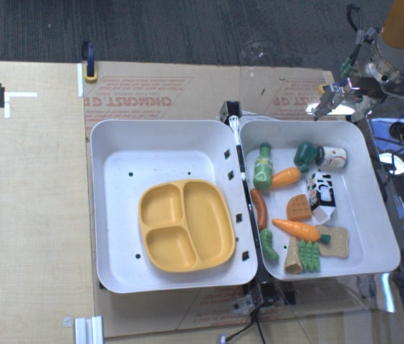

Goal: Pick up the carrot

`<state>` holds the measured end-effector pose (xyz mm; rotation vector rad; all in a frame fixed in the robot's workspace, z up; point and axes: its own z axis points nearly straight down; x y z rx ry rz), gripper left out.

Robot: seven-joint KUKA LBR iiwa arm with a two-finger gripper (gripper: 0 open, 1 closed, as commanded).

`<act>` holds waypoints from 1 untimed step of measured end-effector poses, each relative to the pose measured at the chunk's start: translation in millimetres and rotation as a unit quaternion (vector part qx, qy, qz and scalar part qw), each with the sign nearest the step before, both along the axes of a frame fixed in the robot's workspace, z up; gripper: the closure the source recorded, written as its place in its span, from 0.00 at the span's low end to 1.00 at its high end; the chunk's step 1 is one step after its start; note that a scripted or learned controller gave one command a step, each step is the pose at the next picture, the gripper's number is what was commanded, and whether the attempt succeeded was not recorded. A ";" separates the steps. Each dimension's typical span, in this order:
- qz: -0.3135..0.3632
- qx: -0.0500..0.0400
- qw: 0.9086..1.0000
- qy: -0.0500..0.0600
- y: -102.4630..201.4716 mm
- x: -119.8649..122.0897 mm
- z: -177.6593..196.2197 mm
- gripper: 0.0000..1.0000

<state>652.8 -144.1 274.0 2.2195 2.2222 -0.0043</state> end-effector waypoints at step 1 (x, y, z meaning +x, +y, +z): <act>0.023 -0.001 1.000 -0.001 13.0 6.8 -139.7 0.00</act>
